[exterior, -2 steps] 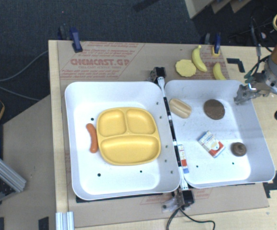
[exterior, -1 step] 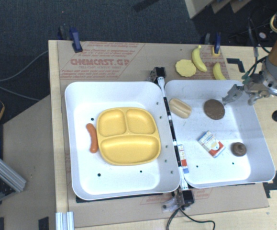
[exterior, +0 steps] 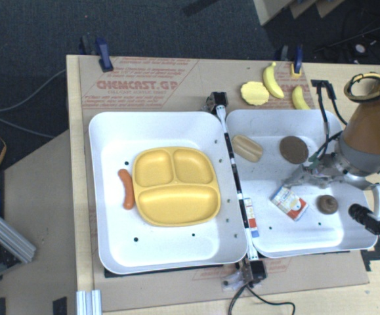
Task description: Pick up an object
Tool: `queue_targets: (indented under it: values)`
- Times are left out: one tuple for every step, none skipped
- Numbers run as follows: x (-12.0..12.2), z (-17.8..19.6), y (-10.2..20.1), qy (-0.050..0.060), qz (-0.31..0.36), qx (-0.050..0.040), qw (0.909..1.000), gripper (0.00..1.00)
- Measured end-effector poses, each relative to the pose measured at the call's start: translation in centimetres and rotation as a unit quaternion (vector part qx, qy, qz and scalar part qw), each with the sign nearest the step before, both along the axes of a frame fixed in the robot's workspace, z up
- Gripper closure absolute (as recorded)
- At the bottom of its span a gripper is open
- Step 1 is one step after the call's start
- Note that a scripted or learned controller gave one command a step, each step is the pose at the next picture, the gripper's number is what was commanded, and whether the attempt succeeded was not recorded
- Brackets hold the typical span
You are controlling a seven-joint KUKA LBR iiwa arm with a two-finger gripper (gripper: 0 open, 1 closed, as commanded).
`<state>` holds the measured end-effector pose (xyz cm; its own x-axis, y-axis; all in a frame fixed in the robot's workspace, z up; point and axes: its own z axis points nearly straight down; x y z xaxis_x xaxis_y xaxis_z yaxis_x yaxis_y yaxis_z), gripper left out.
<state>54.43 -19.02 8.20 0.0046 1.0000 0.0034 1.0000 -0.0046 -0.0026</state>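
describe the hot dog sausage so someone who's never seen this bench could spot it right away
Start at the left white bin, which holds a yellow divided plate. The sausage lies on the bin floor just off the plate's left edge, outside the plate, running roughly top to bottom. It is the one slim orange-red thing in that bin.

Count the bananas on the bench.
2, both on the bench behind the right bin: one banana beside the yellow disc, the other partly cut off by the bin rim. The arm may hide more.
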Motion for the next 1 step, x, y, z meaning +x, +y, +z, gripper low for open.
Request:
queue_targets:
  values:
    - [7.01,0.30,6.62,-0.004,0.007,-0.0008,1.0000,0.00]
